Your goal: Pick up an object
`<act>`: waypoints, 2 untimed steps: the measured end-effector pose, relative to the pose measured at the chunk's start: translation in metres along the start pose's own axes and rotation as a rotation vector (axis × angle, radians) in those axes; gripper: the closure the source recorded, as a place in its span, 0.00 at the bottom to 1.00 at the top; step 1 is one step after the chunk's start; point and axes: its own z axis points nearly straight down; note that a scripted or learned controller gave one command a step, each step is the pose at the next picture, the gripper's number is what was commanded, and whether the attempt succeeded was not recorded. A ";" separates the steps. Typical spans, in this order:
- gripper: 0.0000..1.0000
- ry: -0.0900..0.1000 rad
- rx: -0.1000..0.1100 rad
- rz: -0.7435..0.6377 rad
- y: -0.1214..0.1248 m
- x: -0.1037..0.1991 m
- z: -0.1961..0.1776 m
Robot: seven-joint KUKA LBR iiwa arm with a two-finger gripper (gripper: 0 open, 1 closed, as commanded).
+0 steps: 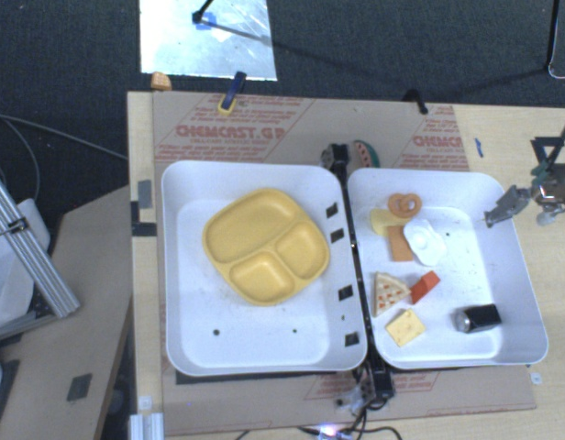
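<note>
Gripper waits at the bin's far edge

The metal two-finger gripper (pixel 519 202), grip state unclear, hovers; the small black cylinder (pixel 478 318) lies below-left, lengthwise sideways.

I count two white bins: the left bin (pixel 186 273) and the right bin (pixel 512 273). In the left one lies one yellow divided plate (pixel 264 246), with three compartments. In the right one I count seven small things: one pretzel (pixel 404 204) at the far side, one pale yellow piece (pixel 382 221) beside it, one tan strip (pixel 399 245), one white cup-like piece (pixel 425 240), one pizza slice (pixel 389 292), one red-orange block (pixel 424 286), one yellow cheese wedge (pixel 404 327) at the near side, plus one dark cylinder (pixel 478 318) to the right, making eight.
</note>
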 end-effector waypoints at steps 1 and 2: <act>0.00 -0.001 -0.007 -0.006 0.123 0.001 0.070; 0.00 0.005 0.015 0.006 0.010 0.000 0.154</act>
